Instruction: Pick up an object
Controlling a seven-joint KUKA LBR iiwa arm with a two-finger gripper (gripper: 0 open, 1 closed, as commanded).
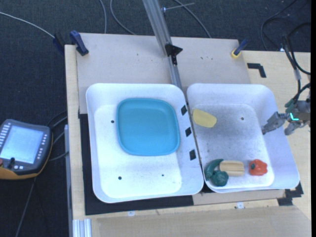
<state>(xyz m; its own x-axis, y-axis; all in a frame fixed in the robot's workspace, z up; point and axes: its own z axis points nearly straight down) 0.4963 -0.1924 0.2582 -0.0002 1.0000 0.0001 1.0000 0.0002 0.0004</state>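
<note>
Currently: gripper (pixel 273 123) at right bin (pixel 276 147) rim | grip state unclear

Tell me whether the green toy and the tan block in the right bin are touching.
Touching. The camera view shows the tan block butting against the green toy, with no bin floor visible between them.

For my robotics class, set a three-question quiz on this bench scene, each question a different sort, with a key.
1. True or false: the blue plate lies in the left bin.
2. Which item in the right bin lies nearest the blue plate?
A. red pepper
B. yellow piece
C. wooden block
3. Fill in: the green vegetable touches the ____ block.

Key: 1 true; 2 B; 3 wooden.
</note>
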